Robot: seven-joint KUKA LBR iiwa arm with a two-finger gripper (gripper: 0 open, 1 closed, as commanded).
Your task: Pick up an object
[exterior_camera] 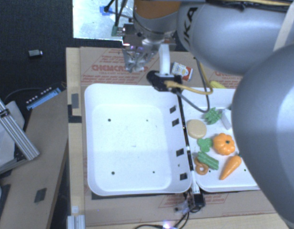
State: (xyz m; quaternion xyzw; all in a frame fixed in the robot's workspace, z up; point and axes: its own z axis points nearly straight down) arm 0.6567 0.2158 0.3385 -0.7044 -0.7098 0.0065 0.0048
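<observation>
1. Arm: I see the grey arm point(242, 37) come in from the right and cover the right-hand part of the view. Its orange band point(158, 4) is at the top centre.
2. Fingers: the fingers point(134, 62) point down over the printed cardboard sheet point(101, 66), just beyond the far rim of the left bin point(132, 142). They are blurred. I cannot tell whether they are parted or closed, nor whether they have hold of anything.
3. Bins: the left bin and the right bin point(211, 180) sit side by side on the counter point(73, 166). A row of black clips point(176, 123) runs along their shared edge.
4. Objects to pick: all lie in the right bin, well apart from the fingers.
   - A leafy green piece point(212, 115) lies toward the far end.
   - A pale round disc point(196, 128) lies just nearer than it, close to the shared edge.
   - An orange pumpkin point(223, 144) sits to the right of the disc.
   - A carrot point(230, 167) lies tilted, nearer than the pumpkin.
   - A green pod point(207, 159) lies between the disc and a small brown ring point(201, 168).
5. Far end: a yellow piece point(217, 85) is partly hidden by the arm. A red-and-white packet point(182, 71) lies by the bin's far left corner. I cannot tell whether it is inside the bin.
</observation>
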